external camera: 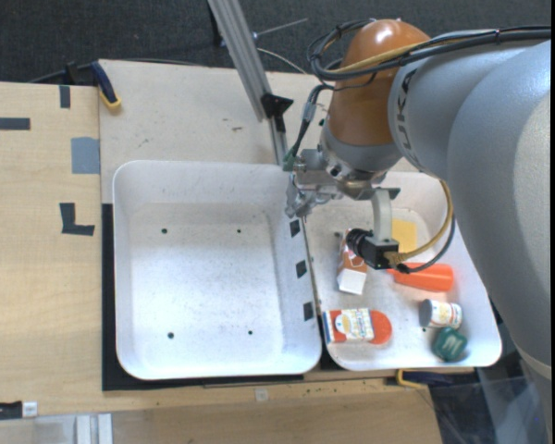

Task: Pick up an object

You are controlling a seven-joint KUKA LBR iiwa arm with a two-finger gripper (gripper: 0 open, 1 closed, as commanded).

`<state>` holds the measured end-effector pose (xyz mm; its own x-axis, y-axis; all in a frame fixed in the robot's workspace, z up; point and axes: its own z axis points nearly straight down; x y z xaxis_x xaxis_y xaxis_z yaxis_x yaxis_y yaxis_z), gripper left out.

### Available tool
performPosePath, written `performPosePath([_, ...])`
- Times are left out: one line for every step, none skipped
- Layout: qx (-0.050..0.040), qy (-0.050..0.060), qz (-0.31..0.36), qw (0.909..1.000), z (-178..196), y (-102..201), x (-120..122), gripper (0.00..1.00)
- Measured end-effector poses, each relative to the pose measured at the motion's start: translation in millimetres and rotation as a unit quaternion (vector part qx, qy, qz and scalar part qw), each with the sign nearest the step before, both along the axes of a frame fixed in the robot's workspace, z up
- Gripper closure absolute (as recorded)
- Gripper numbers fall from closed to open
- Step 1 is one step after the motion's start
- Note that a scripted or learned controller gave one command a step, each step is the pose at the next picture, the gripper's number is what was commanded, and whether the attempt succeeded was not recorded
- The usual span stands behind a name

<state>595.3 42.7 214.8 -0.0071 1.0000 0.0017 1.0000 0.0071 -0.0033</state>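
My gripper [301,200] hangs over the left rim of the right bin [472,354], close to the wall shared with the left bin [129,248]. No object shows between its tips. The objects lie in the right bin, to the right of and below the gripper: a small white and brown box [352,274], a yellow flat piece [405,233], an orange elongated piece [427,277], a red and white packet [359,326], a small white bottle [443,314] and a dark green lump [450,344].
The grey arm covers the upper right part of the right bin. A slanted metal rail [243,54] stands behind the bins. A yellow and blue clamp [106,86] sits at the board's back left corner.
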Motion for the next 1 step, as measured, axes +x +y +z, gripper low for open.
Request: performPosePath([0.0004,-0.001,0.0,1.0,13.0,58.7,6.6,1.0])
